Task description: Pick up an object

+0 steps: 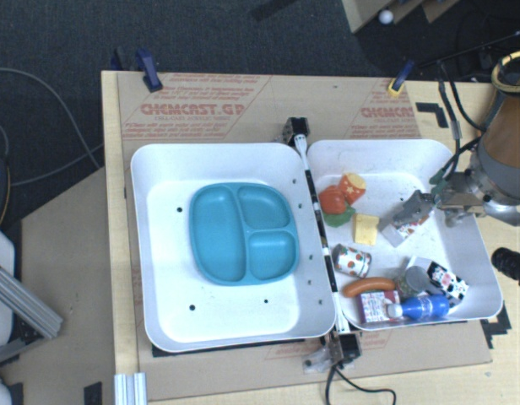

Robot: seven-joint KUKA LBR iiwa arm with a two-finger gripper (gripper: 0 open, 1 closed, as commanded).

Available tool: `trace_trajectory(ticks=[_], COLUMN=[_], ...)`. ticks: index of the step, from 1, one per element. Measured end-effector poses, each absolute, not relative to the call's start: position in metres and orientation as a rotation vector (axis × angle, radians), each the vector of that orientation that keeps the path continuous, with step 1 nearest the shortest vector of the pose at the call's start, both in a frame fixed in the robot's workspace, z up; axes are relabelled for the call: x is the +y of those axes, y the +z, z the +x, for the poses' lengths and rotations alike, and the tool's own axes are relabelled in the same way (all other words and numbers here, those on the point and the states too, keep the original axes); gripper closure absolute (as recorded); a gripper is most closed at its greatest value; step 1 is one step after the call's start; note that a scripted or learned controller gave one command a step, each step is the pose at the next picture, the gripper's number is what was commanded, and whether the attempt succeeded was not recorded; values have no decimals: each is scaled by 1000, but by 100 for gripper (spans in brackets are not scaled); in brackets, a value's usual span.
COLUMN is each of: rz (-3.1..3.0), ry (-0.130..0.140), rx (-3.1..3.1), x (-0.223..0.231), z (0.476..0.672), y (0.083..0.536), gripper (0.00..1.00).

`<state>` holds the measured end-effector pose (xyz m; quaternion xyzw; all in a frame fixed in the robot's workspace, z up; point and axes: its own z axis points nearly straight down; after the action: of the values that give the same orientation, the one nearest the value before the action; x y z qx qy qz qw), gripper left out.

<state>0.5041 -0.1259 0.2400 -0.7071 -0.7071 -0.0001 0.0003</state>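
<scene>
Arm (503,154) cut off by right edge, gripper (409,216) too blurred to read its fingers, cow-print toy (446,282) partly behind the blue bottle (422,308), carton (376,308) label too small to read.

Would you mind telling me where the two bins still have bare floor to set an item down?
Left bin: bare floor rings the blue divided plate, widest along the near edge. Right bin: the far strip beyond the tomato toy is free. Crowded: its near edge, with the sausage, blue bottle and carton, and around the gripper.
</scene>
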Motion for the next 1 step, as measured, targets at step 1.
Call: trace_trajectory(ticks=[1], rz=[-2229], ry=[-11], rx=[-2230], x=[-112], z=[543], y=[110], gripper=[0])
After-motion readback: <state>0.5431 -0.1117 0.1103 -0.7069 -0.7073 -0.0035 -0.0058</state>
